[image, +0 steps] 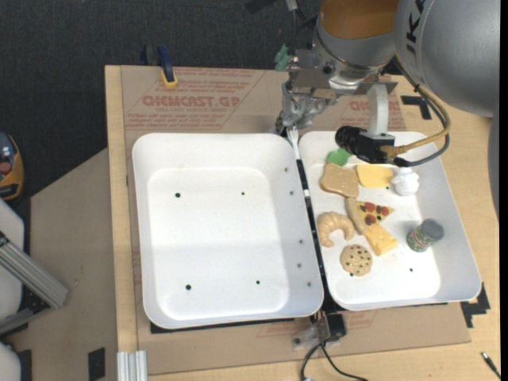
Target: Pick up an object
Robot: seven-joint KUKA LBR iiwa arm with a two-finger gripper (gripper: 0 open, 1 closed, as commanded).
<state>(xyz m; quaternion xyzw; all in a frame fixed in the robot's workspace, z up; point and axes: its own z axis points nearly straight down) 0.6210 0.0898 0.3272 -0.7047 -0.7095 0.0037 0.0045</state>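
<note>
Gripper (pixel 294 124) points straight down above the right bin's (pixel 444 284) far inner corner.

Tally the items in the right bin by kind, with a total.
Baked goods: 3 (toast, croissant, cookie)
Cheese: 2 (cheese slice, cheese wedge)
Pizza slice: 1
Green piece: 1
White lump: 1
Can: 1
Total: 9

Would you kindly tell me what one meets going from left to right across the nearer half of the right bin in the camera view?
From the left: croissant → cheese wedge → small can.
</note>
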